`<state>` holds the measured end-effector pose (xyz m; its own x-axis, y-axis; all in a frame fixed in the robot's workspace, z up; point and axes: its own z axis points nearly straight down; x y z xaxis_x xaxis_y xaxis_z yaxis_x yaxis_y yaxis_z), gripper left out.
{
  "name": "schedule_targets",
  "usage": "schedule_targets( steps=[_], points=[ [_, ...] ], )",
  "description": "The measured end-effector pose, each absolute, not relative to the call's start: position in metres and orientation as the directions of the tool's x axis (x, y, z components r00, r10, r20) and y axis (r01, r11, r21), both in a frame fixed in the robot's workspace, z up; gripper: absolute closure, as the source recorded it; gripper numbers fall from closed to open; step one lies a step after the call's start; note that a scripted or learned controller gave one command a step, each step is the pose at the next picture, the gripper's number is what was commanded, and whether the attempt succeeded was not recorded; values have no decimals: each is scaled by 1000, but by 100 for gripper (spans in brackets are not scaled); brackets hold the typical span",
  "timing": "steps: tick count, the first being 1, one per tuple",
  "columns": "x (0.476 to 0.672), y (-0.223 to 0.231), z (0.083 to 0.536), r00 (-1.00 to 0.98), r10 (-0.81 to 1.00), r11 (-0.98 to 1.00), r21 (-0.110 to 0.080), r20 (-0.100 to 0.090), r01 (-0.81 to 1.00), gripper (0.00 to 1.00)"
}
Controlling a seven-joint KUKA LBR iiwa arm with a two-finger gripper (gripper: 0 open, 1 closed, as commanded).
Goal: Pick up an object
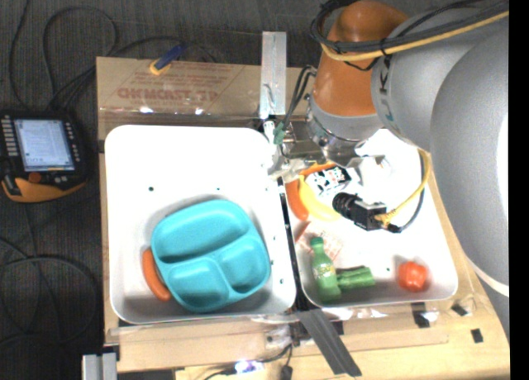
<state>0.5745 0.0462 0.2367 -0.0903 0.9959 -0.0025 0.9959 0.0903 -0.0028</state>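
I hang low over the far left corner of the right bin (438, 283), my wrist with its orange band (355, 56) blocking the view straight down, so whether my gripper (318, 170) stands released or clenched I cannot tell; nothing visible sits between anything of mine. Just below me lies a yellow and orange thing (307, 197), curved, hard against the wall between the bins and partly hidden by my own hardware and a black fitting with a yellow cable (364, 209); I judge it the nearest candidate, likely a light plastic toy, stiff and smooth, and being pressed to the wall it may leave room on one side alone. Nearer the front of the same bin lies a green bottle (324, 269), tipped on its side, touching a green block (357, 277); the bottle looks light and rigid but round, so it could roll away under a pinch, and I would take it across the body, not the neck. Well apart, in the front right corner, sits a small red-orange ball-like thing (412, 274); open on all sides, probably the cleanest grab, though slippery if hard. In the left bin (132, 163) a blue divided tray (211, 250) rests over an orange piece (152, 275); the tray is broad, and I would seize it by its rim.
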Motion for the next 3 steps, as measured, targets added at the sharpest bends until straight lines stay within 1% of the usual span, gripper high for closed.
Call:
schedule_targets(
  steps=[1, 2, 3],
  points=[
    [632, -13, 308, -375, 927, 375, -2, -4, 927, 100],
    [577, -21, 221, -347, 938, 347, -3, -2, 938, 100],
    [577, -20, 229, -348, 938, 348, -4, -2, 938, 100]
  ],
)
